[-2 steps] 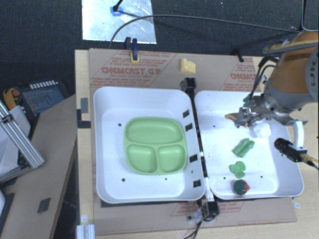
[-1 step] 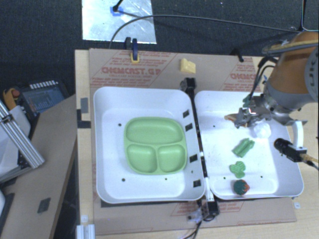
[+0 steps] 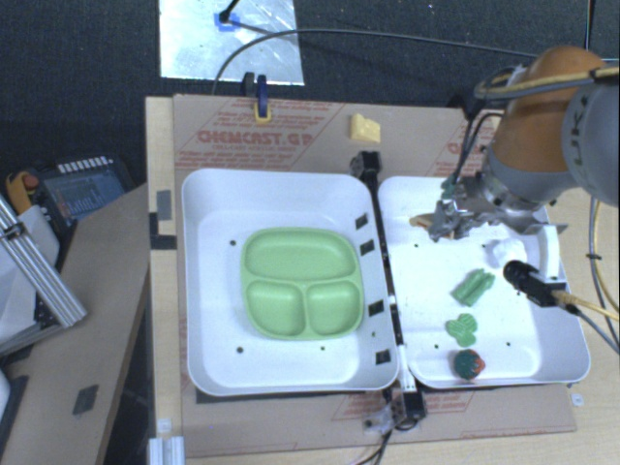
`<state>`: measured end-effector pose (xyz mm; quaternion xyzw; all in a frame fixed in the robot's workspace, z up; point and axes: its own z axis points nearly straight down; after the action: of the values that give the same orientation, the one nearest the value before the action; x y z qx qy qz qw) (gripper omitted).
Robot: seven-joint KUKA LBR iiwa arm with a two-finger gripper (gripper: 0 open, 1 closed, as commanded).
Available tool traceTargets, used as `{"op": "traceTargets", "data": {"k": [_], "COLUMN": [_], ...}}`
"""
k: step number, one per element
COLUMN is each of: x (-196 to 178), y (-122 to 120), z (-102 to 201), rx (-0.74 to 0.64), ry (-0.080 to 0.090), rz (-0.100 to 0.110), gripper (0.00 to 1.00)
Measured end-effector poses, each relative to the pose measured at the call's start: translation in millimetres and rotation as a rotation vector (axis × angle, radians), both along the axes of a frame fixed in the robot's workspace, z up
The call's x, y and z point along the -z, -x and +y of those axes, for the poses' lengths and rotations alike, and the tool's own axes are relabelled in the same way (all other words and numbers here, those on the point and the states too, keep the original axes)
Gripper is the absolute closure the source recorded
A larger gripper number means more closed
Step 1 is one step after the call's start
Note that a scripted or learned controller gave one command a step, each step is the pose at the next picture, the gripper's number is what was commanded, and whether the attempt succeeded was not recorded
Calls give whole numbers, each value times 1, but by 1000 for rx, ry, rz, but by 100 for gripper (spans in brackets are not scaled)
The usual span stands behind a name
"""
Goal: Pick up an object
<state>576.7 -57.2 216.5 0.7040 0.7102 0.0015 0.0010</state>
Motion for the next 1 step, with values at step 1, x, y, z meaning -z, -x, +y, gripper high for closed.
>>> {"op": "traceTargets", "data": {"k": [1], "x": [-13], "y": [-3], "z": [56], "rx": [-2], "ry": [-1], "rz": [0], "gripper": [100]}}
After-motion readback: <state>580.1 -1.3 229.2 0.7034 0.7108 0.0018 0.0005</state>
